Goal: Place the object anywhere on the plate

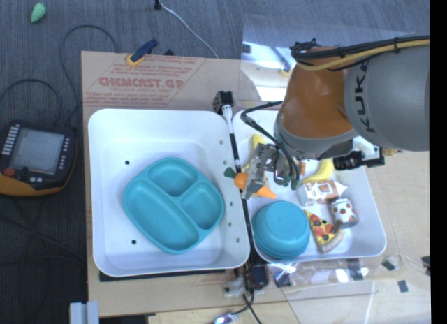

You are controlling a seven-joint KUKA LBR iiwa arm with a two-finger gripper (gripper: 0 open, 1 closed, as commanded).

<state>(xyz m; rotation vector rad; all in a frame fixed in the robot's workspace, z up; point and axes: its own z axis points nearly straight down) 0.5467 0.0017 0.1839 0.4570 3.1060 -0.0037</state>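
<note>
Orange carrot-like toy (260, 188), green tuft at one end, sits right at the gripper (269, 169), over the divider between the two bins. Whether it is clamped between the fingers or merely lies under them: cannot tell, the metal blurs into the clutter. Finger spacing likewise unreadable.

Key relation: plate (174, 204) lies at about 8–9 o'clock from the gripper, well apart, across the rim where the bins meet. Carrot's long axis runs roughly 10 o'clock to 4 o'clock, tuft toward the left bin.

Arm (363, 99) comes in from 3 o'clock; orange band sits above the wrist, hiding part of the right bin.

Containers:
- Left bin (112, 127): holds the teal divided plate, three compartments, all bare. Plate sits toward the bin's 6 o'clock half.
- Right bin (374, 235): teal bowl (281, 230) at 6 o'clock of the gripper, near it; pizza-slice toy (323, 230) just beside the bowl at its 3 o'clock; small white-and-red can (343, 211) and a carton-like box (323, 190) near 4 o'clock of the gripper; yellow banana-like piece (321, 170) at 3 o'clock, partly under the wrist.

Judgement: if the carrot is truly held, the move needs a lift clear of the rim, then a carry toward 8 o'clock
</note>
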